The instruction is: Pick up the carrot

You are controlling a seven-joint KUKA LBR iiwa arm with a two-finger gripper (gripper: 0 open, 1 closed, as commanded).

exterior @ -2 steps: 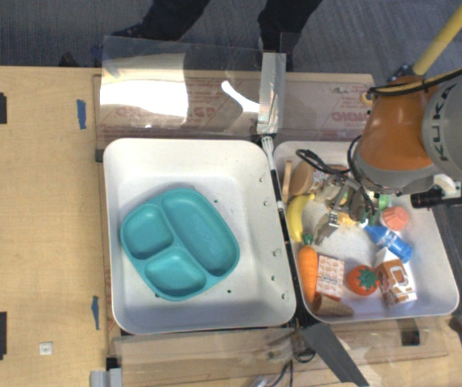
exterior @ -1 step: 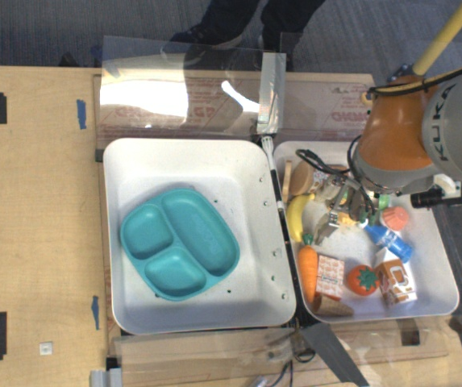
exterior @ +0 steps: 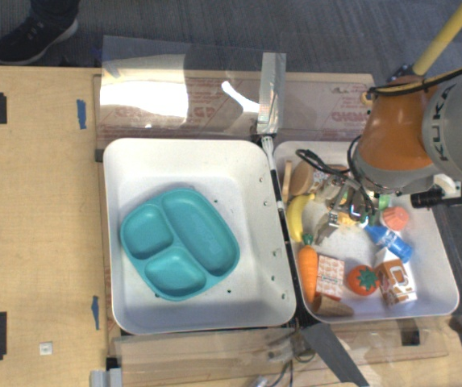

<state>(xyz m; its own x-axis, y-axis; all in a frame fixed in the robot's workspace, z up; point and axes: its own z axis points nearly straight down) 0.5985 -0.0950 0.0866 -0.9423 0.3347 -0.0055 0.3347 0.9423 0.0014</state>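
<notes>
The arm (exterior: 412, 131) comes in from the upper right of the frame, its orange band above the wrist, and reaches down over the right-hand bin (exterior: 444, 285); the gripper (exterior: 339, 212) hangs over the upper middle of that bin, and how its tool stands, and whether it has hold of anything, I cannot tell from this slant. The carrot (exterior: 308, 271) lies at the lower left of the same bin, along its left wall, apart from the gripper and below it in the frame; a banana (exterior: 296, 216) lies just above the carrot; a small printed carton (exterior: 330, 278) sits just right of the carrot; a red tomato-like piece (exterior: 363, 280) lies right of that carton. The left-hand bin (exterior: 134, 168), in the centre of the frame, holds a teal divided plate (exterior: 179, 242).
</notes>
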